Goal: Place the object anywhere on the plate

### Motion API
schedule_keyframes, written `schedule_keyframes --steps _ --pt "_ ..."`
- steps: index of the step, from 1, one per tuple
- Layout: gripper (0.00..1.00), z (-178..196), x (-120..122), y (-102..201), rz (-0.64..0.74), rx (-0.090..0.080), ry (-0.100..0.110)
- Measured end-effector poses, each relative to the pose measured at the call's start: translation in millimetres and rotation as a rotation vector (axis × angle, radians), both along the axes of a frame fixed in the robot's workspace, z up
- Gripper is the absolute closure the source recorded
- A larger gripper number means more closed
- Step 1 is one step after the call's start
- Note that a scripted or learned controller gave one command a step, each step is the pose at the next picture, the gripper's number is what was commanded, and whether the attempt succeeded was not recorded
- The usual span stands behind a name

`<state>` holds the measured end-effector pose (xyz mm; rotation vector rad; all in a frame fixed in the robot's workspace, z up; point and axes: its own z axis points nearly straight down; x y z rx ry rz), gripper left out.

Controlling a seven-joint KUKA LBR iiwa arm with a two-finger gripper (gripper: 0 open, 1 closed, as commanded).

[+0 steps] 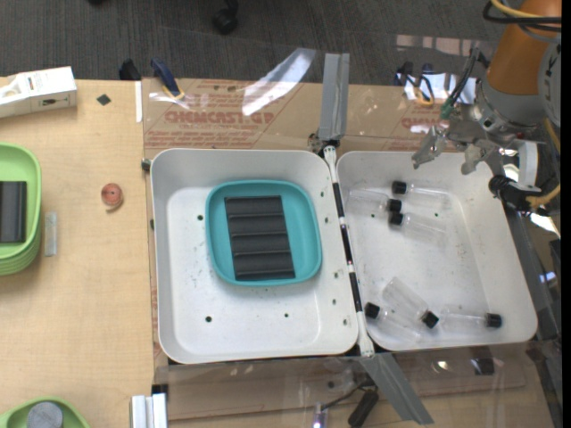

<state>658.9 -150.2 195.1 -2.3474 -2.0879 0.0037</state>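
A teal square plate (309, 239) lies in the left bin (178, 310). A black ridged block (259, 236) rests on the middle of the plate. The right bin (500, 266) holds several clear tubes with black caps, some near its back left (393, 207) and others along its front (429, 319). My gripper (447, 156) hangs over the right bin's back edge, far right of the plate. Its fingers (425, 152) are spread open with nothing between them.
A grey divider (334, 96) runs back from between the bins. On the wooden bench to the left sit a green tray (20, 239), a small red disc (111, 194) and a white box (36, 89). Cables (513, 190) hang by the arm.
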Motion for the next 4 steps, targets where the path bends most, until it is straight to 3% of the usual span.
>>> schedule_keyframes --steps 1,2,3,4 --pt "0.0 93 -22 -42 -0.086 0.0 -0.001" --pt "0.0 125 0 -66 -0.179 0.0 0.0" --pt "0.0 99 0 -63 -0.216 0.0 0.002" --pt "0.0 100 0 -64 -0.248 0.0 0.001"
